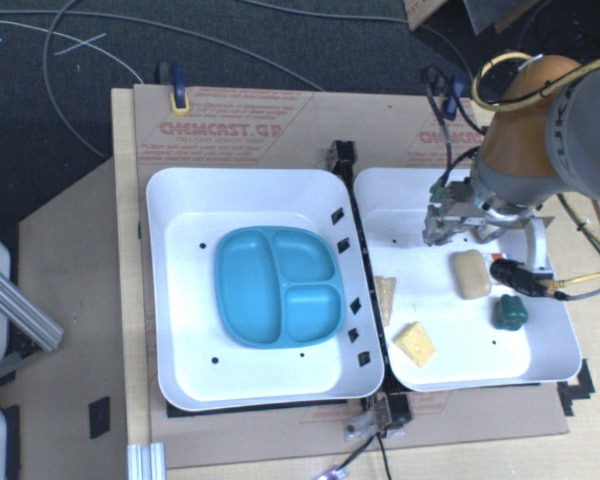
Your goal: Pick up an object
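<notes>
In the right bin (540,363) you had four small things lying loose. A pale tan, rounded block (470,274) sat near the middle, lengthwise toward you. Just right of it and lower lay a dark green lump (509,312), near the bin's right wall. A yellow, cheese-like wedge (415,344) with small holes rested flat toward the front, turned at an angle. A thin beige piece (385,297) lay against the left wall, beside the divider.
</notes>
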Motion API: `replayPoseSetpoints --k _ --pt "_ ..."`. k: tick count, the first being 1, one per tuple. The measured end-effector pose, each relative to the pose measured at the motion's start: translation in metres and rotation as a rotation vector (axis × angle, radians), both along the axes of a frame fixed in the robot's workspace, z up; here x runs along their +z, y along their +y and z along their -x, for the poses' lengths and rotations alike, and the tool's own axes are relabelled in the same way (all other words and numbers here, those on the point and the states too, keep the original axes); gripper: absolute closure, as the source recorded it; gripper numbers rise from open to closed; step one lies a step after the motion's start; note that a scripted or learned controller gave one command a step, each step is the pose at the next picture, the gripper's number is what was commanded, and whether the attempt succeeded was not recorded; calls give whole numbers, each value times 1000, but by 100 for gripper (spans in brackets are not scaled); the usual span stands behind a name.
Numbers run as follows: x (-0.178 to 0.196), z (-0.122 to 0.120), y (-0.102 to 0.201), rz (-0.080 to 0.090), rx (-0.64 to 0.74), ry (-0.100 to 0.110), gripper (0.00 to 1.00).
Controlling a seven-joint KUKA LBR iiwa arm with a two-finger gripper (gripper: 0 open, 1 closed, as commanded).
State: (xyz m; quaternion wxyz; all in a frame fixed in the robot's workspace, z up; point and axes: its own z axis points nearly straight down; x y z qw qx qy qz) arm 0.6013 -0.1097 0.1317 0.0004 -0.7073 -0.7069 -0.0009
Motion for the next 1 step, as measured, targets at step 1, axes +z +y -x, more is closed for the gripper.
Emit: replayPoseSetpoints --k 1 --pt "65 -4 0 3 2 -8 100"
